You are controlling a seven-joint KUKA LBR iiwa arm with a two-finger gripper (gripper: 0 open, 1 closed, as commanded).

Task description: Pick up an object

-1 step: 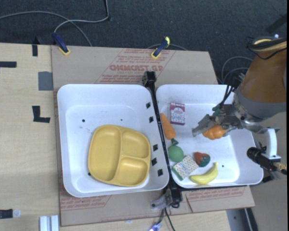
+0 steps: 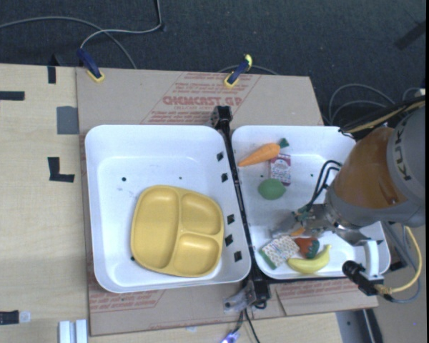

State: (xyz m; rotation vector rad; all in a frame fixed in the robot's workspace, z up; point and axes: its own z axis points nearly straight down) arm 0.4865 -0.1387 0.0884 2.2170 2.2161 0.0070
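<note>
The right bin holds the loose objects available for picking. A banana lies near its front edge, curved, with a small red item just behind it and a flat patterned packet touching or just beside its left end. Further back in the same bin sit a green ball-like object, a small white and pink carton just behind it, and a carrot lying at a slant near the bin's back left corner, its green top pointing toward the carton. The gripper is low inside the right bin, above or beside the red item and the packet; its metal parts are seen against clutter and the state of the jaws cannot be determined, nor can any object be confirmed between them. The arm, grey with an orange band, enters from the right and covers the bin's right side. The left bin sits directly alongside, the two sharing a dark divider at the centre, and contains a yellow compartment plate lying flat toward its front. Both bins rest on a cardboard sheet fixed at its back edge by two yellow and blue clamps. Cables run across the dark floor behind.
</note>
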